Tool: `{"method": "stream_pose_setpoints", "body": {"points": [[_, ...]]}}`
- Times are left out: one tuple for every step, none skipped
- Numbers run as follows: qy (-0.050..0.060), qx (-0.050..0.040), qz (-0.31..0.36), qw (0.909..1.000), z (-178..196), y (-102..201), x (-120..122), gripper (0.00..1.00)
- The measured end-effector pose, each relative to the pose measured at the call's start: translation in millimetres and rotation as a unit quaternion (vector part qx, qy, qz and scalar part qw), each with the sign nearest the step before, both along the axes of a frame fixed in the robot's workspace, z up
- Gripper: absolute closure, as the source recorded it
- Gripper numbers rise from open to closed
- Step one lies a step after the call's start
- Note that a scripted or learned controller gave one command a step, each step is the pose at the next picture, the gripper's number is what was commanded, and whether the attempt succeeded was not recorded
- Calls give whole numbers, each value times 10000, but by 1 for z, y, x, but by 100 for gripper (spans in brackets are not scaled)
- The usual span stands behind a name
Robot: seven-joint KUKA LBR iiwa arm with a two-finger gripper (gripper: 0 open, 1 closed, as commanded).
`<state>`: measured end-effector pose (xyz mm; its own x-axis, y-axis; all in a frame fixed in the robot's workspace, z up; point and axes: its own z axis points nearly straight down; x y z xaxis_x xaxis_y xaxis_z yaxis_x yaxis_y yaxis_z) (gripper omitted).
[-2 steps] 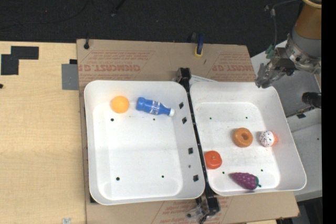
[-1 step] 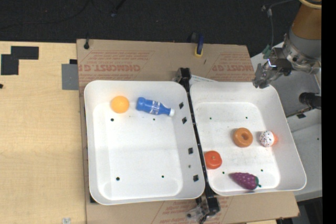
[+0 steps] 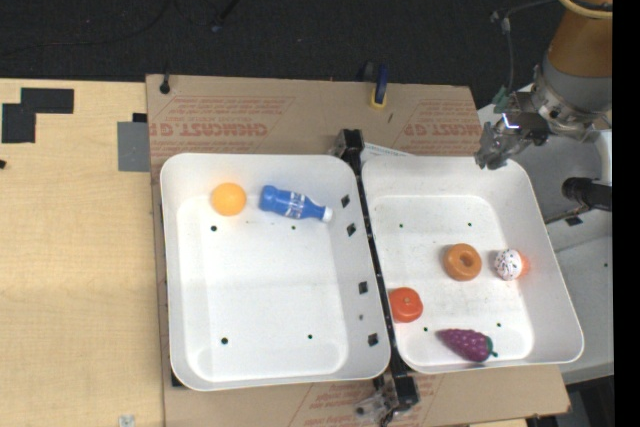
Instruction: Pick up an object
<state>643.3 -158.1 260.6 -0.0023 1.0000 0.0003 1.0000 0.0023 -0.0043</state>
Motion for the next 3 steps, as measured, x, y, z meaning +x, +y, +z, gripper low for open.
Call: {"method": "stream_pose_setpoints", "body": {"points": [[1, 1, 0, 10000, 0, 8, 0, 100], [-6, 1, 6, 10000, 2, 11, 0, 100], [3, 2, 15, 10000, 1, 16, 0, 100]]}}
